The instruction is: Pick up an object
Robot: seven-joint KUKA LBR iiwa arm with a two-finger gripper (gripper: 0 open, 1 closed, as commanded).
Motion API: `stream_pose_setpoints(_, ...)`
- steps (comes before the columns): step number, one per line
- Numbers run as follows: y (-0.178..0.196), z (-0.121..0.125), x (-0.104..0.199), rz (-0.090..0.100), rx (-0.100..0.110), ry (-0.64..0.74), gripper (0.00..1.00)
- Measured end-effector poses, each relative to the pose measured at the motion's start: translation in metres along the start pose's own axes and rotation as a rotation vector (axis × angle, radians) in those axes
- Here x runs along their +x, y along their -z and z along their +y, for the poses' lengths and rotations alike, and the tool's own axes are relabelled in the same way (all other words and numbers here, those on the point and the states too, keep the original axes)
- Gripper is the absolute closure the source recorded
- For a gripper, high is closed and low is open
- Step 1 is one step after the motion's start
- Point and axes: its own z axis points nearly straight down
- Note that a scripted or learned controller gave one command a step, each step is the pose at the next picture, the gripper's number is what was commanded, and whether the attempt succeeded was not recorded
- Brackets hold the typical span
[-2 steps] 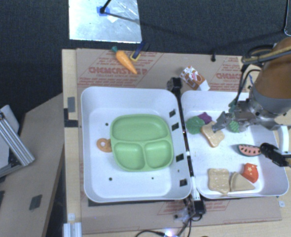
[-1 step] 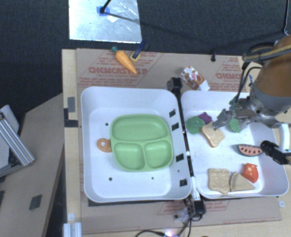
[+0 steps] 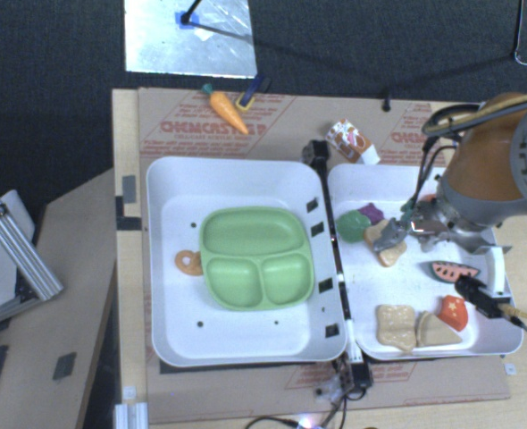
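Gripper (image 3: 390, 237) low in right white bin (image 3: 406, 181), right of centre frame, over tan bread-like piece (image 3: 390, 256); finger spread impossible to tell. Beside it, round green toy (image 3: 353, 226) and purple toy (image 3: 372, 213). Left white bin (image 3: 170, 195) bearing green divided plastic plate (image 3: 255, 257).

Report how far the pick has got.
Done: the arm has reached over the right bin, with the gripper down beside the green toy and a tan piece. In hand: nothing visibly held. Left: grasp and lift one item; every toy lies in the bin.
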Motion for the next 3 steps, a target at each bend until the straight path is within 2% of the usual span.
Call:
stream_pose_setpoints(1, -0.048, 0.005, -0.008, 0.0, -0.001, -0.001, 0.0)
stream_pose_setpoints(2, -0.072, 0.005, -0.008, 0.0, -0.002, 0.0, 0.0)
stream_pose_setpoints(3, -0.06, 0.006, -0.008, -0.001, -0.005, 0.0, 1.0)
